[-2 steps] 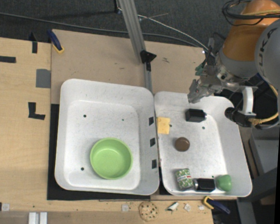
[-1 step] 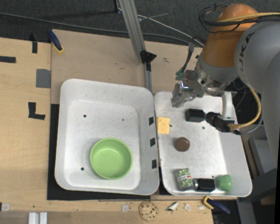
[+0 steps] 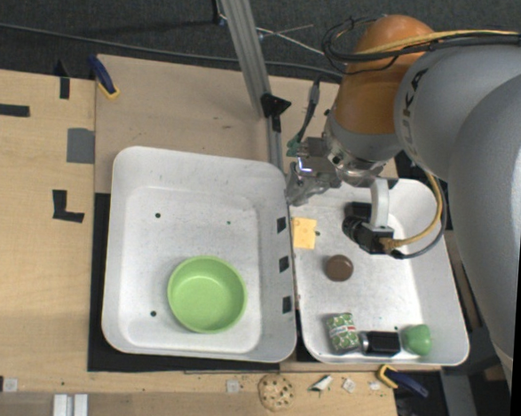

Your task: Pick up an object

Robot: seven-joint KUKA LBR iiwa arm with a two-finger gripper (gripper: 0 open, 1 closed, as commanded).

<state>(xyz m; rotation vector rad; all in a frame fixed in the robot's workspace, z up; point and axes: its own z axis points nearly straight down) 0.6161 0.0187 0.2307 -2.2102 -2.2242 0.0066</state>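
Observation:
My gripper (image 3: pixel 304 190) hangs over the upper left corner of the right bin (image 3: pixel 433 286), just above a yellow block (image 3: pixel 304 232). Nothing shows between its fingers. Below the block lies a brown round object (image 3: pixel 338 269). Along the bin's front edge sit a green-and-white packet (image 3: pixel 342 332), a black object (image 3: pixel 380 343) and a green rounded object (image 3: pixel 418 339). A green bowl (image 3: pixel 205 294) rests in the left bin (image 3: pixel 146 186).
A slanted metal pole (image 3: pixel 250 55) rises behind the bins. A cookie-like disc (image 3: pixel 273 391) and small scraps lie on the bench in front. The big grey arm (image 3: pixel 479 129) covers the right bin's far right side.

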